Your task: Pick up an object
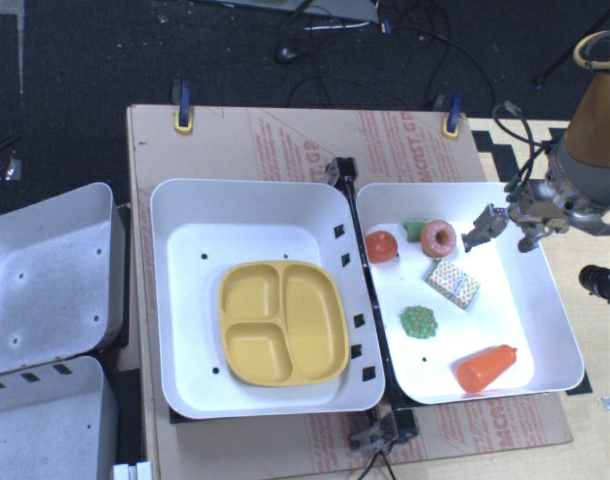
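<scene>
Hovering claw (506, 230) spread open above right bin (545, 298), near doughnut (439, 237)

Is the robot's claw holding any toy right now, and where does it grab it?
No. The gripper hangs open above the right bin, with nothing between its fingers.

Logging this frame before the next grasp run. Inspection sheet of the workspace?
Surface: cardboard-covered bench with left bin and right bin side by side.
Job's things: right bin holds tomato, donut, patterned box, green ball, orange bottle.
Clutter: yellow divided plate in left bin.
Tool: tool over right bin's upper right, nothing between fingers.
Cables: black cables on floor behind bench.
Surroundings: dark floor; white trays at left.
</scene>
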Controlling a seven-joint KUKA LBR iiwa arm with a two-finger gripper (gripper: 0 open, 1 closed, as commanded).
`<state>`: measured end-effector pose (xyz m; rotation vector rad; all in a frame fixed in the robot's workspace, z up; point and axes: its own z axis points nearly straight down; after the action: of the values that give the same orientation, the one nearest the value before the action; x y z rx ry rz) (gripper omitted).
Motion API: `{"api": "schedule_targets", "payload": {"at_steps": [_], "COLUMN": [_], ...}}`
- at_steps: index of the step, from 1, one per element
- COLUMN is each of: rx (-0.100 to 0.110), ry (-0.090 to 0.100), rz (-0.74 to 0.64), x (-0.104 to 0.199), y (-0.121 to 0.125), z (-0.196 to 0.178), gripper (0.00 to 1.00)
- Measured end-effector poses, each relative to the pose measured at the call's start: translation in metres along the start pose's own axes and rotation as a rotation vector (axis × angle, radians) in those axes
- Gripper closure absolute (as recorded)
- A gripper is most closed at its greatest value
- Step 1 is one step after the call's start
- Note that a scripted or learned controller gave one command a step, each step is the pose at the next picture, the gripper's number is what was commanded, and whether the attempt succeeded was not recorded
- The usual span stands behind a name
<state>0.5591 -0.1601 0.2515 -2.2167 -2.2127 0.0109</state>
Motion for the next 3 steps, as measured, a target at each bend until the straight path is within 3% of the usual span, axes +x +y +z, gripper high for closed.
{"api": "schedule_targets", "payload": {"at_steps": [1,3], "rx": [-0.011,-0.008], "ry": [-0.002,-0.001], "rz": [-0.003,-0.001], "x": [0.0,0.0], "y": [0.002,-0.003], "z": [-0.006,0.099], "gripper": [0.0,0.0]}}
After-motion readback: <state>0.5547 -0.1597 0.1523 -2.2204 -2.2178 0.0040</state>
